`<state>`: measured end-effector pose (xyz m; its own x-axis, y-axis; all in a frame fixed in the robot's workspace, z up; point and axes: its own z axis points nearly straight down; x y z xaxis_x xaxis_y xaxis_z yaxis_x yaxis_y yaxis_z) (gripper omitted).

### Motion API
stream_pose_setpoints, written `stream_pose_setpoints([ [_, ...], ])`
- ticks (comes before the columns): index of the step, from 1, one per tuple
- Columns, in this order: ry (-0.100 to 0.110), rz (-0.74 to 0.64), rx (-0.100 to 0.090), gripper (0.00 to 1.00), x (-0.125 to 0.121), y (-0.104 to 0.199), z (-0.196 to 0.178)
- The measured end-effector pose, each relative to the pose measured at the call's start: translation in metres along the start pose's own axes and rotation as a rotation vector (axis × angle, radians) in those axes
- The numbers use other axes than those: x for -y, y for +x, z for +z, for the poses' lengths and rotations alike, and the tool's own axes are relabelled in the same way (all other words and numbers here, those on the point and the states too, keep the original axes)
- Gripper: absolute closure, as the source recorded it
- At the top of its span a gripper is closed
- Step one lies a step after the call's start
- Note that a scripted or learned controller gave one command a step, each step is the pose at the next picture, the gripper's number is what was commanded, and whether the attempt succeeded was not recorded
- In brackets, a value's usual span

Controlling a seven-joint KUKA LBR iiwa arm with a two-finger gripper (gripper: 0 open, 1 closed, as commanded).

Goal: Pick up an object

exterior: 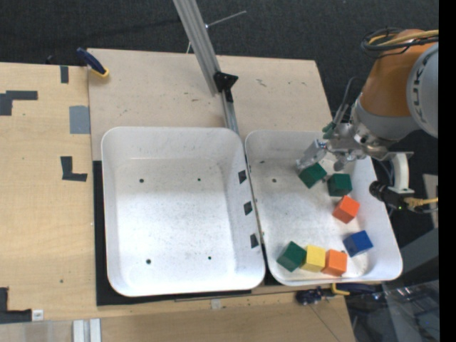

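Over the right bin (281, 144) you see the gripper (328, 161) low at the far end, fingers spread apart, nothing between them. One fingertip sits just above a tilted dark green cube (311, 174); a second dark green cube (340, 184) lies just beside it. Nearer you: orange cube (347, 209), blue cube (358, 242), then a row along the front wall, touching: green cube (291, 256), yellow cube (314, 258), another orange cube (335, 262). Left bin (171, 137) sits alongside.

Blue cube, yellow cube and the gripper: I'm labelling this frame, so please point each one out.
blue cube (358, 242), camera view, on its top face.
yellow cube (314, 256), camera view, on its top face.
gripper (324, 157), camera view, between its fingertips.
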<state>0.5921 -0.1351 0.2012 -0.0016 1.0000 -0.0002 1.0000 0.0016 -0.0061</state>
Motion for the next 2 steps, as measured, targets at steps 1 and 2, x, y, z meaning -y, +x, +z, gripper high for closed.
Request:
stream_pose_setpoints([
  [1, 0.000, 0.001, 0.000, 0.00, -0.004, 0.000, 0.045],
  [2, 0.002, 0.002, 0.000, 0.00, 0.005, -0.006, 0.104],
])
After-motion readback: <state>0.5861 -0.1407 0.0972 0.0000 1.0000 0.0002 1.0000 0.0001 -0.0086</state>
